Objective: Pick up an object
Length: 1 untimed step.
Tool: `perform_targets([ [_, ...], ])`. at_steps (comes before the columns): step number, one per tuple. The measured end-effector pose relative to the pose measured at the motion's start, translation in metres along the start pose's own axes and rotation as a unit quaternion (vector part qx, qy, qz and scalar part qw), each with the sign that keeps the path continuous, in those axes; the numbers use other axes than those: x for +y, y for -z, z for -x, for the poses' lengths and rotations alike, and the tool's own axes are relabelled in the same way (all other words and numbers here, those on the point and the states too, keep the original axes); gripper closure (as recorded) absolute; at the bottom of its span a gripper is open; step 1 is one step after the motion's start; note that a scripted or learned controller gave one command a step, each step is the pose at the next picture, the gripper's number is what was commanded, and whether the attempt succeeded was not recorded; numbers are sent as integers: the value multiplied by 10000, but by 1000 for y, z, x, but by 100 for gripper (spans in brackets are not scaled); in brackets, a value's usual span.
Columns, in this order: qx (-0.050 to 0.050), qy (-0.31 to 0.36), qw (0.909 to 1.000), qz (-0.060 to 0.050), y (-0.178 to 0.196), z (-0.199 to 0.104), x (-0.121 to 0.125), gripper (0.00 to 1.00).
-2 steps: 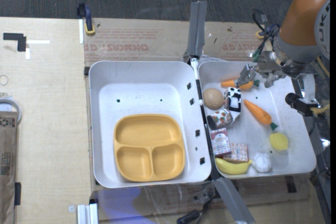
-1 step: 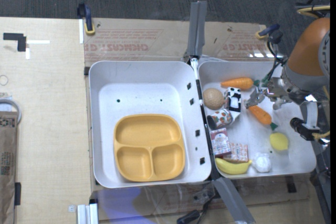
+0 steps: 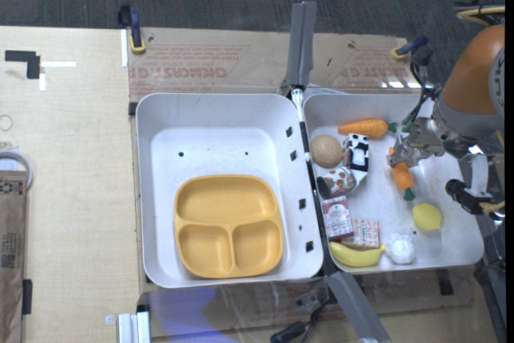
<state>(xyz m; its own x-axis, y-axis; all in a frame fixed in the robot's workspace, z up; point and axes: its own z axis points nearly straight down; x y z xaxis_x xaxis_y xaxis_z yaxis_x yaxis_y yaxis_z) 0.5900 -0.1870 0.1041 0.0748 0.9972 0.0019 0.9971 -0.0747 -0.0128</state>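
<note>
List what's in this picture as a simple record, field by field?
left bin: holds a yellow divided tray
right bin: carrots, banana, lemon, brown ball, packets
arm: reaches in from the right
gripper: low over the right bin, by a small carrot
grasp: cannot tell

Arm in from the right, orange band high at the frame's right edge, grey wrist below it angled down and left. Gripper sits low at the end of the wrist, pointing down-left. Finger state not readable from this angle.
</note>
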Motion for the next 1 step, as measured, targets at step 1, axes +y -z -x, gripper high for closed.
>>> perform_targets([
  [1, -17, 92, 9999, 36, 158, -34, 9, 100],
])
